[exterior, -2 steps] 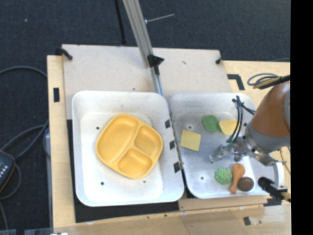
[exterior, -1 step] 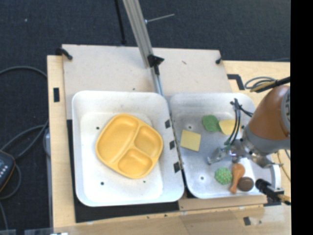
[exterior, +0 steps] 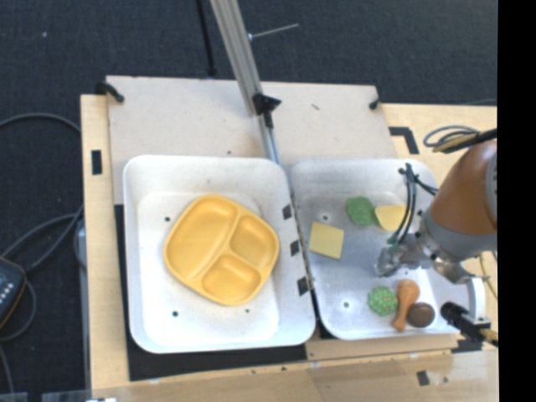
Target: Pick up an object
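Nearest cam: aluminium mast (exterior: 237,47), far up-left of claw, irrelevant to pick.

Claw (exterior: 394,260) low in right bin (exterior: 335,182), fingertips blurred by wrist + cables; can't tell if open or closed, nothing seen between fingers. No held obj confirmed.

Candidates around claw:
- Brown drumstick-like toy (exterior: 405,301), just below claw, leaning on dark brown ball (exterior: 421,314).
- Green knobbly ball (exterior: 382,301), below, slightly left, just beside drumstick.
- Pale yellow piece (exterior: 389,217), above claw, partly behind cable.
- Green round piece (exterior: 361,210), up-left, touching or almost touching yellow piece.
- Yellow square block (exterior: 327,241), left of claw, well apart from the rest.

Left bin (exterior: 142,182) w/ yellow divided plate (exterior: 221,249), far left, not in play.

Risks, as judged:
- Closing where it sits now prob. grabs air: claw seems to sit on bare floor between upper + lower clusters.
- Lower trio crowded; descent there could wedge a finger onto a neighbour, knock ball rolling, or pinch two at once.
- Drumstick rounded, tilted: likely to squirt out of a two-finger pinch.
- Lower items close to bin's near wall + corner: finger may hit rim.
- Cable near yellow piece could snag or hide contact.
- Square block flat, low: fingers may slide over it.
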Robot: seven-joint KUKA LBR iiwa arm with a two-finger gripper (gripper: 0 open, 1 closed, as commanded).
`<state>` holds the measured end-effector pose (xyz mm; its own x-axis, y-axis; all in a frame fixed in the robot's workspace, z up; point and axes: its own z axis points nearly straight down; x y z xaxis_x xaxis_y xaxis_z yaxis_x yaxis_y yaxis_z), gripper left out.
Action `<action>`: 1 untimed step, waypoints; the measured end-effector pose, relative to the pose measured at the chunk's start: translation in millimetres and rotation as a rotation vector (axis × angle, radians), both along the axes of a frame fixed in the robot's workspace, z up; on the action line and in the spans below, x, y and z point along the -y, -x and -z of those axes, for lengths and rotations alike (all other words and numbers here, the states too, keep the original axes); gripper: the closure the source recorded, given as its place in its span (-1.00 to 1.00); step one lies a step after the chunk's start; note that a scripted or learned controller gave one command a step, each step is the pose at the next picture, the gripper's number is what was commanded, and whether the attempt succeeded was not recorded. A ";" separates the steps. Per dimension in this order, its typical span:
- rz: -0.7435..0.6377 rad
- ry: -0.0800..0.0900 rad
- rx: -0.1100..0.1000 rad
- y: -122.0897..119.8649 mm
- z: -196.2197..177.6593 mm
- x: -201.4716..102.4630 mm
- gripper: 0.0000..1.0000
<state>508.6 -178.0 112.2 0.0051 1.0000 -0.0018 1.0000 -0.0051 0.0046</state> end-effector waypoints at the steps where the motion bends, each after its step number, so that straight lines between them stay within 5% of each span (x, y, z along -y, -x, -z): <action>1: -0.008 0.002 0.004 -2.0 -64.6 3.5 1.00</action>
